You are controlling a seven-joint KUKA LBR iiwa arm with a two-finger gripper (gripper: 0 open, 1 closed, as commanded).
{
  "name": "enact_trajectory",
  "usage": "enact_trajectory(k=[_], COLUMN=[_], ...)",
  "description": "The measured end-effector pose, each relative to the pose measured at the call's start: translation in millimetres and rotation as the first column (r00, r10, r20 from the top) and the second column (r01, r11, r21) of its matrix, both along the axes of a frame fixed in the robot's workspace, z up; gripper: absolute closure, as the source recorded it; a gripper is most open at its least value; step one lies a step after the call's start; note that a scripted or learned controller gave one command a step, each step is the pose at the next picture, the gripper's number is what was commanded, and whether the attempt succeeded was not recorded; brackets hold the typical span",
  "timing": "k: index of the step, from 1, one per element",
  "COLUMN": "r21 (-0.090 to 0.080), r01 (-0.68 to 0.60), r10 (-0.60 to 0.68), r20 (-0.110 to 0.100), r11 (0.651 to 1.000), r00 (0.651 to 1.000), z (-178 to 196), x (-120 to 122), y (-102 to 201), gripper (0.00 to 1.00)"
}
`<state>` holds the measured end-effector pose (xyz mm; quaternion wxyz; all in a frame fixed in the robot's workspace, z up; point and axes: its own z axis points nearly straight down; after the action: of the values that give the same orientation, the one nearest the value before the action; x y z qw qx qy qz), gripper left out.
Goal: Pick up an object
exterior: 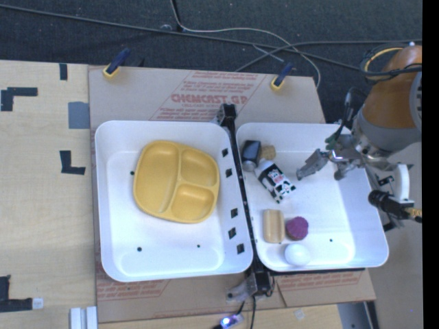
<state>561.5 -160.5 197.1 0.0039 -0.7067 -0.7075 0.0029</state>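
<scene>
So we see a yellow plate (176,181) in the left bin (110,204), then in the right bin (363,245) a little black-and-white bottle (274,181), a tan block (273,225), a purple ball (297,227), a white ball (297,253), the gripper (317,164) above them holding nothing, we cannot tell if it is apart

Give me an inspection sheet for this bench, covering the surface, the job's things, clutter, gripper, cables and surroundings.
Surface: two white bins, left bin and right bin, side by side on cardboard.
Job's things: in the right bin, a black-and-white toy, a dark block, a tan block, a purple piece and a white ball.
Clutter: a yellow divided plate in the left bin.
Grippers: the gripper hangs over the right bin, right of the toy, with nothing seen between its fingers.
Cables: thin cables cross the dark floor behind.
Surroundings: yellow clamps on the cardboard's far edge.
</scene>
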Motion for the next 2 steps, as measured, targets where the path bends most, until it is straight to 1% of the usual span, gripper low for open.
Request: enact_trajectory(k=[1,2], r21=[0.0,-0.001], r01=[0.001,-0.002], r10=[-0.001,0.002], r20=[-0.001,0.016], r11=[1.0,1.0], r00=[1.0,1.0], z=[-56.2,-87.1], x=[-5.2,-0.8], y=[-9.4,-9.3], gripper=[0.0,0.0])
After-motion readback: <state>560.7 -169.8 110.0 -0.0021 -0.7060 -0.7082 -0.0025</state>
